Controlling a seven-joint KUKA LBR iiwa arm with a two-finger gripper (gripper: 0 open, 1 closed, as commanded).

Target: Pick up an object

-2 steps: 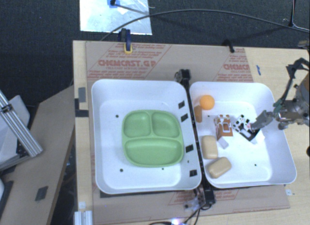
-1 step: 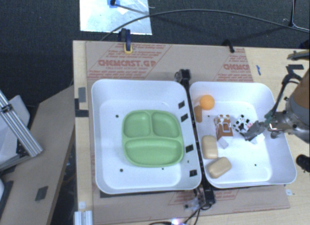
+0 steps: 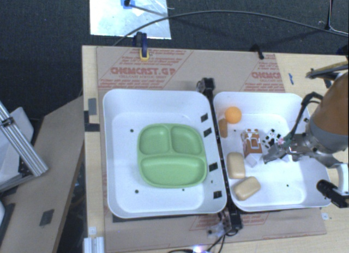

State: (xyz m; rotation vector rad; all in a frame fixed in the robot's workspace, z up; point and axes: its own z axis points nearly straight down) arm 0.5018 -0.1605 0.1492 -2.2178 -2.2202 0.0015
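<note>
The right bin (image 3: 283,194) holds an orange ball (image 3: 233,115) at the back, a small tan piece (image 3: 223,127) by the left wall, a brown-and-white packet (image 3: 251,142), black-and-white dice-like bits (image 3: 270,136), and two beige bread-like lumps (image 3: 236,165) (image 3: 246,187) near the front. My gripper (image 3: 272,154) reaches in from the right, low over the bin floor just right of the packet. Nothing shows between its fingers.
The left bin (image 3: 117,137) holds a green divided plate (image 3: 172,155). A black clip divider (image 3: 210,132) runs between the bins. The arm's grey body (image 3: 330,121) covers the right bin's far right side. A blue-and-yellow clamp (image 3: 142,44) stands behind the bins.
</note>
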